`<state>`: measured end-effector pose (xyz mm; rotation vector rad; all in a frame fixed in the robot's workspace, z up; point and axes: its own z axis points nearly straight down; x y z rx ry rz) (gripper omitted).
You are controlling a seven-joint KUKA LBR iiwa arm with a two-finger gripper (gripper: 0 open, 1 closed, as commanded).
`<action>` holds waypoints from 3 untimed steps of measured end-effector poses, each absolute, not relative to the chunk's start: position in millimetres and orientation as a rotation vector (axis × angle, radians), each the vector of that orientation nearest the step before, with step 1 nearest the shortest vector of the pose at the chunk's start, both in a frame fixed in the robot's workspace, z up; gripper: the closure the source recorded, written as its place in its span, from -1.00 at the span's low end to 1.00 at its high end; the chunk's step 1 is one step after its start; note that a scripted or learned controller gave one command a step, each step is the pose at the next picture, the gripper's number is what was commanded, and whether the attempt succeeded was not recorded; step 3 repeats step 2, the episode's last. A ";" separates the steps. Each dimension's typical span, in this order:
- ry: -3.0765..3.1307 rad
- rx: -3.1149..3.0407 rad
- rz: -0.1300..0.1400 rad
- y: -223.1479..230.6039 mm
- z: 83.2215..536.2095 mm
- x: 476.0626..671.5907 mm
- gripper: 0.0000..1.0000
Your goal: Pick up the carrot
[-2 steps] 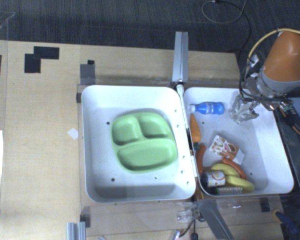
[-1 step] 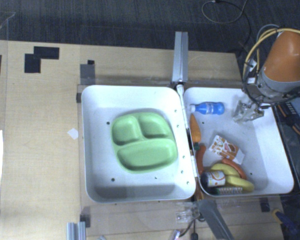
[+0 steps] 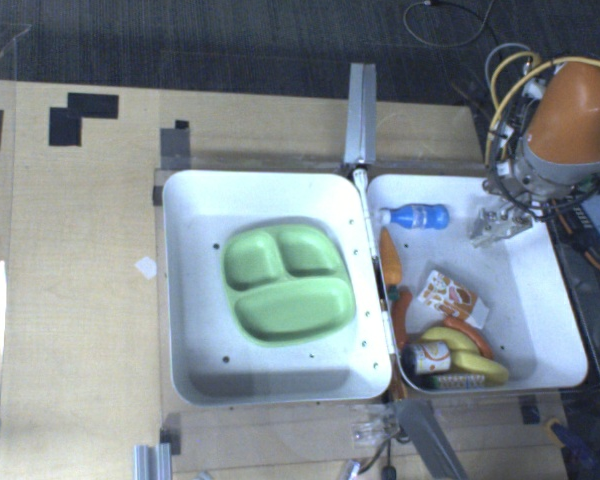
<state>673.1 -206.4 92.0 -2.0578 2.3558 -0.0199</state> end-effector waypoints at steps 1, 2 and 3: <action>1.985 -2.420 -0.020 -205.5 91.1 672.9 1.00; 1.672 -2.649 -0.018 -199.4 90.0 672.5 1.00; 1.672 -2.649 -0.018 -199.4 90.0 672.5 1.00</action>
